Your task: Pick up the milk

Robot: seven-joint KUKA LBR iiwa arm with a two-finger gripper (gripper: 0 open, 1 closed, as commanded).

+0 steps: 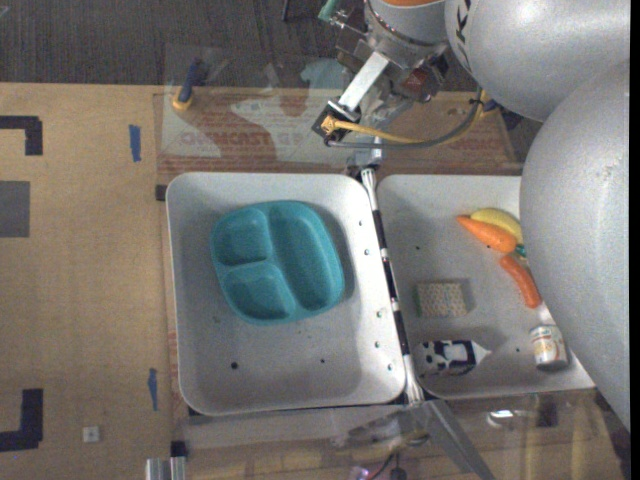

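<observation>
Camera view: our hand point(400, 73) hangs over the tabletop point(80, 268); we cannot tell its opening. Milk point(452, 356) lies in the right bin point(440, 218).

Two white bins stand side by side on the desk point(80, 268). The left bin point(290, 368) holds one teal divided plate point(278, 260). In the right bin point(420, 218) I count six things: one milk carton point(452, 356) near its front left corner, one small can point(547, 346), one grey square pad point(442, 298), one yellow banana point(498, 220), and two carrots, an orange carrot point(486, 234) and a redder carrot point(521, 281).

Milk point(452, 356) near bin wall point(400, 318); grey pad point(442, 298) beside.
</observation>
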